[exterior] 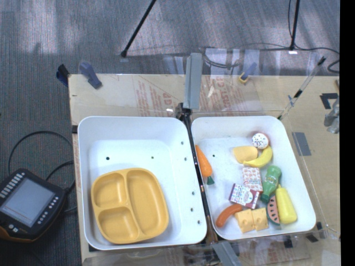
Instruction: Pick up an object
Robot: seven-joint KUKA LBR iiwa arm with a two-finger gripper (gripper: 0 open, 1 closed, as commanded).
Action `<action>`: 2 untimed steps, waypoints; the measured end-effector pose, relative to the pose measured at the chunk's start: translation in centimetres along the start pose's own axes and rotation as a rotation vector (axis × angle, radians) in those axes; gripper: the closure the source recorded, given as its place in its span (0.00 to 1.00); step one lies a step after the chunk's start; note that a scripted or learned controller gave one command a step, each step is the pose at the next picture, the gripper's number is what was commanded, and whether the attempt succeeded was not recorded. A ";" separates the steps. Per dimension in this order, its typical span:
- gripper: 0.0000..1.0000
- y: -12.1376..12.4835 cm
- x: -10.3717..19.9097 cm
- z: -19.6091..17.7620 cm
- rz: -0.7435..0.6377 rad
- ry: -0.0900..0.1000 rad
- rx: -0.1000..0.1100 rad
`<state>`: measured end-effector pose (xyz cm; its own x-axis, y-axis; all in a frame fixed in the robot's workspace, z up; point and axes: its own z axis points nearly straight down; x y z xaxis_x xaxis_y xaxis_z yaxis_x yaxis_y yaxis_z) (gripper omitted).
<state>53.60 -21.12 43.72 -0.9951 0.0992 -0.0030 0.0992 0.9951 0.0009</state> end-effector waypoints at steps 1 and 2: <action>1.00 -0.4 3.6 0.0 -0.347 0.000 -0.001; 1.00 -0.5 5.0 0.0 -0.683 -0.001 -0.002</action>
<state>48.54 -21.11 43.69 -0.8347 -0.5507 -0.0041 -0.5507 0.8347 0.0000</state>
